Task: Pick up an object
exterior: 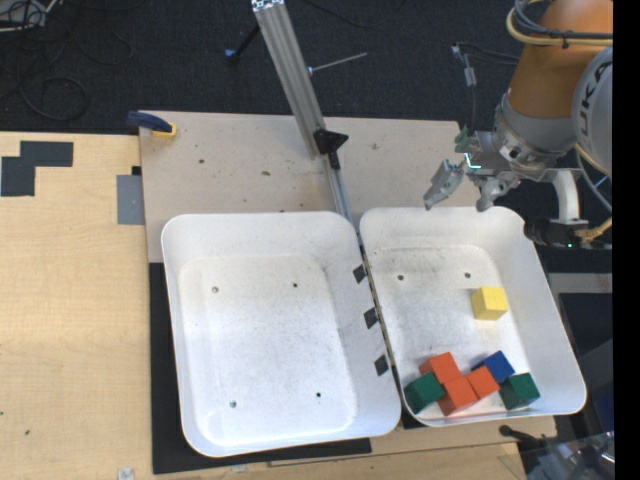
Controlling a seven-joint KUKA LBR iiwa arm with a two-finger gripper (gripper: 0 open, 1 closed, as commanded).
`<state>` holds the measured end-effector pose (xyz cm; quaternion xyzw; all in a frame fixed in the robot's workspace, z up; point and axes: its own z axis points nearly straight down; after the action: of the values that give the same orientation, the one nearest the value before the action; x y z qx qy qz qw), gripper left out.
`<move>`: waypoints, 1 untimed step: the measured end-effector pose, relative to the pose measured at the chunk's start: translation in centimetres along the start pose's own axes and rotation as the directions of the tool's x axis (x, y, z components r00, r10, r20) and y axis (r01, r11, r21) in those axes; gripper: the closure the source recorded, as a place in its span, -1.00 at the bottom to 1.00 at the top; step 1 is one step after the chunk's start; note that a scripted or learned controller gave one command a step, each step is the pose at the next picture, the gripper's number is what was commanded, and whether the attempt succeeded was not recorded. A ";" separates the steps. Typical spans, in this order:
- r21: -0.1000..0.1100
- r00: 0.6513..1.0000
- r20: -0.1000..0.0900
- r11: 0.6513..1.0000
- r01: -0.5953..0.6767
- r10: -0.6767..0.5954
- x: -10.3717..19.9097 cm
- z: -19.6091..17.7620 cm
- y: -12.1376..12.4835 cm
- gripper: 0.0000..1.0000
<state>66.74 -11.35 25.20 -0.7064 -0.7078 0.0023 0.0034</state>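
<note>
Tool (463,192) hangs over the right bin's (545,268) far rim, fingers spread, pinching nothing. Yellow cube (489,302) and other blocks (470,380) lie below, untouched.

Dark carpet (150,38) with loose cables (40,13) fills the upper frame; a pale wooden surface (60,298) spreads across the left, with a metal rail (295,78) leaning above.

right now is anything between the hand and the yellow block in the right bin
Nothing visible stands in the way. The hand hangs open above the far rim of the right bin, and the yellow block sits alone on bare bin floor nearer the camera. The other blocks are clustered at the near edge, well past it.
</note>
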 end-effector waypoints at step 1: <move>-0.004 1.000 0.002 1.000 0.003 -0.003 0.0 -0.3 0.1 -1.00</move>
<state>66.82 -11.33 25.50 -0.7055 -0.7087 0.0013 0.0012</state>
